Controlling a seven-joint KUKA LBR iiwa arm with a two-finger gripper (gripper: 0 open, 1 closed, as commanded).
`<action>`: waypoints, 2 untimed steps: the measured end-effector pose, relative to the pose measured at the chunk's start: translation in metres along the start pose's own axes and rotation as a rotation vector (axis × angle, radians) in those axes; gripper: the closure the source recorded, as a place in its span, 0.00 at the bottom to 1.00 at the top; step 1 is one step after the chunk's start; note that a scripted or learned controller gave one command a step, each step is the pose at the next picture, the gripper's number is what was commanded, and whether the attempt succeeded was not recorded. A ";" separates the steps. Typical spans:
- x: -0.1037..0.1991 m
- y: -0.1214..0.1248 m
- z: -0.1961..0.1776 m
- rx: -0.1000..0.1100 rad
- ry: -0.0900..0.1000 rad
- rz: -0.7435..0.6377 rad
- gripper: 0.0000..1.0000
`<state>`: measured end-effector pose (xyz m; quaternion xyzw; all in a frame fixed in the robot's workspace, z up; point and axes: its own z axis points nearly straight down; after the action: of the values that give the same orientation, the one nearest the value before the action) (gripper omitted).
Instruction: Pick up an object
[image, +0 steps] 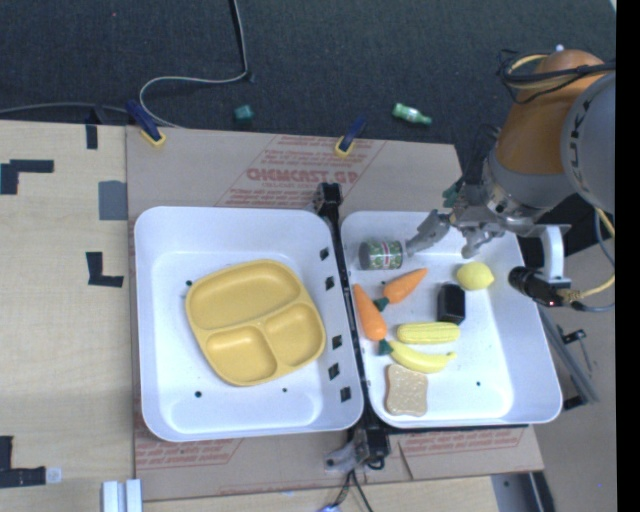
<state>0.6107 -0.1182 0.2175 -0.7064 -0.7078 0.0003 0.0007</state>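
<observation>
My gripper (455, 232): fingers spread, nothing between them, poised over the right bin's (520, 385) far edge. Step: approach, I judge. Nearest candidates: can (381, 254) and lemon (475, 276), either side below. Next: centre over one, descend, close.

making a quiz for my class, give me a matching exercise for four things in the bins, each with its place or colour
Things:
1. divided plate
2. can
3. lemon
4. bread slice

Descriptions:
A. lying on its side near the right bin's far left corner
B. yellow, alone in the left bin
C. nearest the right bin's front wall
D. round and yellow, just below the hand

Pairs: 1-B, 2-A, 3-D, 4-C
</observation>
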 end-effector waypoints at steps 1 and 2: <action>0.005 0.048 0.103 -0.008 -0.001 -0.001 0.00; 0.009 0.049 0.109 -0.009 -0.001 -0.001 0.00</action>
<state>0.6595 -0.1086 0.1081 -0.7061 -0.7081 -0.0025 -0.0026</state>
